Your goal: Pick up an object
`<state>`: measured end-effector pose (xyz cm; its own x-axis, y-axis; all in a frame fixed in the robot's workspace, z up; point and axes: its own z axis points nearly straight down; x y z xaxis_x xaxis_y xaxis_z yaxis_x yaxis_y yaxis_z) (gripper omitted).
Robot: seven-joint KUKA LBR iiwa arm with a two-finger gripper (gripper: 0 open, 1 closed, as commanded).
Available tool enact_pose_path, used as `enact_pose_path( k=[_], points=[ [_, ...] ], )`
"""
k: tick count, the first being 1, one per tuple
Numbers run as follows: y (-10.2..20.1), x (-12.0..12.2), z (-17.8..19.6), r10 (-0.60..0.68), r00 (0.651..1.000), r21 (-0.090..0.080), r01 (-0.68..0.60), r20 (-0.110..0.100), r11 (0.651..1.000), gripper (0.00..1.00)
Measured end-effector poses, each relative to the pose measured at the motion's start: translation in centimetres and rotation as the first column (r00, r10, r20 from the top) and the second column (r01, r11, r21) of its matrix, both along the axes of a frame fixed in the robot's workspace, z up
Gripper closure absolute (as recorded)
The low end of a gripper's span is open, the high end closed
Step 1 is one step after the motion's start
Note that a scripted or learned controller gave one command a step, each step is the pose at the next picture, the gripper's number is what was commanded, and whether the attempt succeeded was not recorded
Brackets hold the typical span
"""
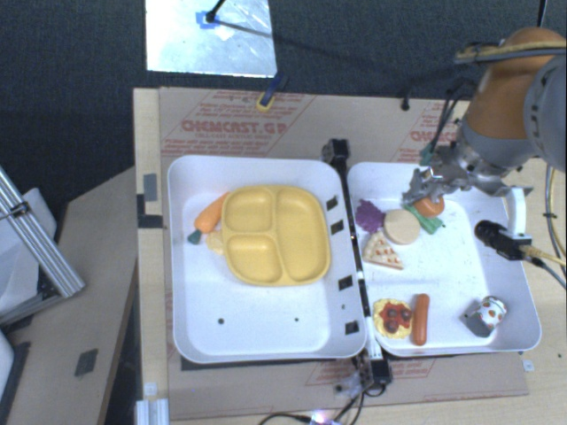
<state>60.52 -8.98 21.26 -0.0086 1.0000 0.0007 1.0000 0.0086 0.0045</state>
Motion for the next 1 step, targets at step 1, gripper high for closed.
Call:
enact_pose_path(
  k=[1],
  points=[
    [1.13, 1.0, 0.78, -0.002, 1.0, 0.0, 0.002, -0.001, 1.0, 1.0]
  ],
)
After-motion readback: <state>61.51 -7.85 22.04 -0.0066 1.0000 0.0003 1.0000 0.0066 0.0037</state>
